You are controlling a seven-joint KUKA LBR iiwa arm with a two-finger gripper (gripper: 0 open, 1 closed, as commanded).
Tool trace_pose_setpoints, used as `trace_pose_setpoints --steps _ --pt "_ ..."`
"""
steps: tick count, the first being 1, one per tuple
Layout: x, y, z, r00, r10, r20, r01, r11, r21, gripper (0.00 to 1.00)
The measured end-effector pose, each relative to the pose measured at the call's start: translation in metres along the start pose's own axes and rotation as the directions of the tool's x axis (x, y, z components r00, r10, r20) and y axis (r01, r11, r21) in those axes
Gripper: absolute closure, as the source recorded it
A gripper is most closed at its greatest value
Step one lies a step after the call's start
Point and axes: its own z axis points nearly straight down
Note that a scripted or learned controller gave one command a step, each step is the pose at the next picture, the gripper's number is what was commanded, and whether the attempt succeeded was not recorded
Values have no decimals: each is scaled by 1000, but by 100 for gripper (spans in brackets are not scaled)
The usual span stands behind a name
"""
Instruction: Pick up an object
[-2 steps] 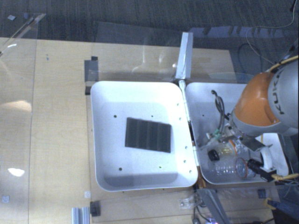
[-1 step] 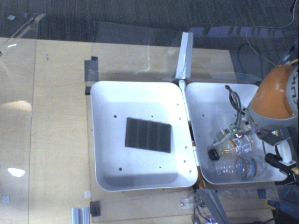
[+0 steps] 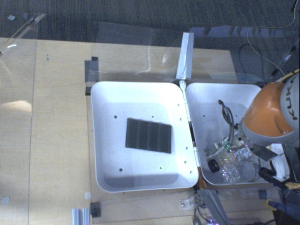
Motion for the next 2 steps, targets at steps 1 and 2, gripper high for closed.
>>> trace_pose_setpoints --steps 1,2 --pt "20 13 0 984 179 0 -179 984 3 0" --pt "8 48 2 947 321 -2 -321 947 7 0"
